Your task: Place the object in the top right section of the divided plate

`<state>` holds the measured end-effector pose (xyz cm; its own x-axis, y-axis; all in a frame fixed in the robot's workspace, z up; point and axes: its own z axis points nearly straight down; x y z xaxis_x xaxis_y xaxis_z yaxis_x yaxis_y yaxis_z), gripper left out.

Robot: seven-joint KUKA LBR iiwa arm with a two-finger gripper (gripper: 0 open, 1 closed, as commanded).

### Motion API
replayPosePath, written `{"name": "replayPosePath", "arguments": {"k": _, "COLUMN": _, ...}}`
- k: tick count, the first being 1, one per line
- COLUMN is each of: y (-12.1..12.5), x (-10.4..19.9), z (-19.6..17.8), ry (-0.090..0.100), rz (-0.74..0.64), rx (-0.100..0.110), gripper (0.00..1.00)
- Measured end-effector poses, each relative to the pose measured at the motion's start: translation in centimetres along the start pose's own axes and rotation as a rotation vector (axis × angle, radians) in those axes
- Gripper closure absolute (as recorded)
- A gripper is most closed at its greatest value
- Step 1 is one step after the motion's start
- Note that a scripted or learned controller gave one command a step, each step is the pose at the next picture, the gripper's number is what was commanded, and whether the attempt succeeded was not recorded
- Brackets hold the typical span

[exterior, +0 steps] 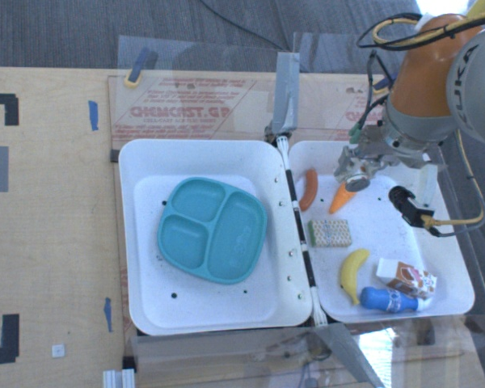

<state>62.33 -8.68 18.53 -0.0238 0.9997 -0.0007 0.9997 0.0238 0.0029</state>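
Note:
A teal divided plate (212, 229) lies in the left white bin (137, 176), with two small sections on its left and one large section on its right; nothing is on it. In the right bin (453, 273) an orange carrot (339, 200) lies tilted, its tip pointing down-left. My gripper (356, 174) is right at the carrot's thick upper end, touching or just above it. The wrist hides how it meets the carrot.
The right bin also holds a reddish sausage (309, 189) near the divider, a speckled green block (330, 233), a banana (353, 273), a blue bottle (390, 300) and a small carton (408, 278). A black cable (416, 212) hangs from the wrist.

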Motion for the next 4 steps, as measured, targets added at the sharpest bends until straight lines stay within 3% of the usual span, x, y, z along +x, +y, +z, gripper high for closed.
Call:
{"name": "replayPosePath", "arguments": {"k": 1, "y": 0.3, "x": 11.6, "z": 0.1, "ry": 0.001, "rz": 0.017, "rx": 0.003, "gripper": 1.0}}
{"name": "replayPosePath", "arguments": {"k": 2, "y": 4.8, "x": 17.1, "z": -11.4, "ry": 0.0, "rz": -0.087, "rx": -0.001, "gripper": 1.0}}
{"name": "replayPosePath", "arguments": {"k": 3, "y": 2.0, "x": 15.9, "z": -16.1, "ry": 0.0, "rz": -0.555, "rx": -0.003, "gripper": 1.0}}
{"name": "replayPosePath", "arguments": {"k": 4, "y": -4.1, "x": 17.5, "z": -19.1, "ry": 0.001, "rz": -0.685, "rx": 0.002, "gripper": 1.0}}
